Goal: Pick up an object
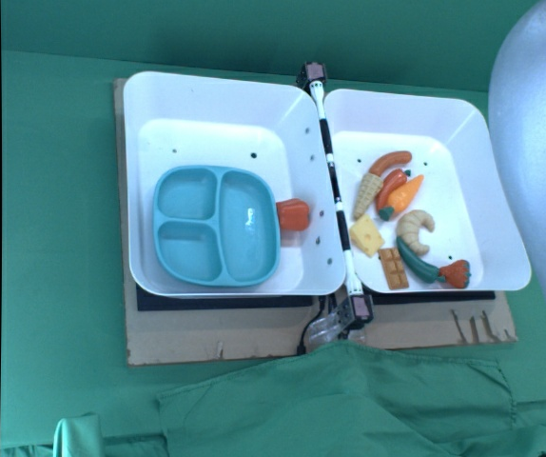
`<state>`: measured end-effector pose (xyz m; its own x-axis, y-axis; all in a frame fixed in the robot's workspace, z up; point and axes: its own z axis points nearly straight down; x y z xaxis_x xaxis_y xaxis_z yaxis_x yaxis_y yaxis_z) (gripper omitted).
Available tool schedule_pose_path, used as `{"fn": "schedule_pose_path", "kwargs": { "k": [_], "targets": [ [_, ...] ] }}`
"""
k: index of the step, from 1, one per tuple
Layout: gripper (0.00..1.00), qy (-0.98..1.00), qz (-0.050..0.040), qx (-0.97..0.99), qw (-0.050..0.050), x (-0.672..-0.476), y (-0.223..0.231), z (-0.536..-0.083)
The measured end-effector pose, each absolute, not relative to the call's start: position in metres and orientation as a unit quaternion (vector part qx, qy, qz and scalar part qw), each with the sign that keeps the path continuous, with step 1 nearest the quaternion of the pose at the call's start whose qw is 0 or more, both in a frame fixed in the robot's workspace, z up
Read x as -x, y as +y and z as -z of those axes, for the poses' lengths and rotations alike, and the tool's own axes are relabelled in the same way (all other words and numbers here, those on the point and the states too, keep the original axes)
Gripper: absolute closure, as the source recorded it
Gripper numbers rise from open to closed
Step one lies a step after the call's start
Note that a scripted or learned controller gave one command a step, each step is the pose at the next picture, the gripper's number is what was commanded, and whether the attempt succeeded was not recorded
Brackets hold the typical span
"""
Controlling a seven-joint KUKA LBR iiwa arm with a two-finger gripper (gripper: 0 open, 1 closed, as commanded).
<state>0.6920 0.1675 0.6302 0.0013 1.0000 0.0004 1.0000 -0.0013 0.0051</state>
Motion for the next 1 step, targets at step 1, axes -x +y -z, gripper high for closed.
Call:
{"fn": "schedule_pose_path", "kwargs": {
  "k": [1],
  "targets": [
    [0.0,0.705,-0.0011,-0.709,0.0,-0.6138,0.1058,-0.6343]
  ]
}}
